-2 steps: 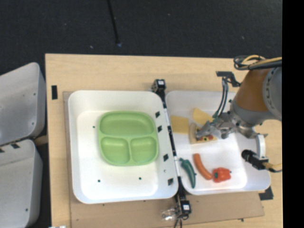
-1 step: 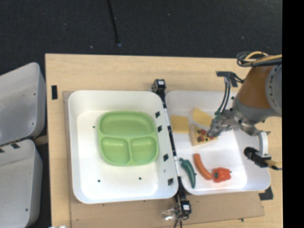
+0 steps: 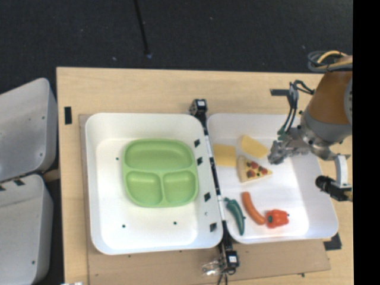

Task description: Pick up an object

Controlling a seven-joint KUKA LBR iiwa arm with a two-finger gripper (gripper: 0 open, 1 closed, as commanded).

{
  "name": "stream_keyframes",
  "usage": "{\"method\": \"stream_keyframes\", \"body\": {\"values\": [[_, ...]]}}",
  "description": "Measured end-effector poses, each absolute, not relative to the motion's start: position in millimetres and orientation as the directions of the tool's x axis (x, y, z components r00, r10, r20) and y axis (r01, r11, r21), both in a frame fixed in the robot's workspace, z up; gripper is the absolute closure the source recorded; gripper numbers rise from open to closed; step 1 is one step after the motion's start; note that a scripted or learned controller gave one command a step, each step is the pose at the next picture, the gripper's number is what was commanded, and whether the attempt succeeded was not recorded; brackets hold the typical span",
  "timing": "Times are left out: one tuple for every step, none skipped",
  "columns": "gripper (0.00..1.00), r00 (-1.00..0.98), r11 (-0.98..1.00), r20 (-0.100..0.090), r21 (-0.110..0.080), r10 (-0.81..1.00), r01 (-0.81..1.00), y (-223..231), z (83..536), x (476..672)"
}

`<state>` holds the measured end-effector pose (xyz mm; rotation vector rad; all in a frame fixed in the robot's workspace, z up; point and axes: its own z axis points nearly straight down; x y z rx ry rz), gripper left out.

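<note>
Gripper (image 3: 278, 153) hanging over right bin (image 3: 314, 230), just right of pizza slice (image 3: 254, 171); its opening too blurred to tell. Arm (image 3: 329, 105) running off right edge. No readable writing.

Pale green divided plate (image 3: 160, 172) in a white bin (image 3: 95, 230), yellow cheese wedge (image 3: 253, 146), orange carrot (image 3: 253, 209), dark green pepper (image 3: 237, 215), red pepper (image 3: 276, 218) (green-stemmed).

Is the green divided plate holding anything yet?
Empty. The green divided plate in the left bin shows three bare compartments.
</note>
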<state>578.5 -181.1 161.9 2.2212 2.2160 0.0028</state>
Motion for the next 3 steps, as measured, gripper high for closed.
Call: {"method": "stream_keyframes", "body": {"values": [[1.00,-0.004,0.004,-0.003,0.008,1.000,1.000,-187.3,226.2,581.1],[1.00,-0.003,0.003,-0.003,0.007,1.000,1.000,-189.1,280.8,582.2],[1.00,-0.006,0.006,-0.001,0.003,1.000,1.000,-144.8,282.6,601.7]]}}
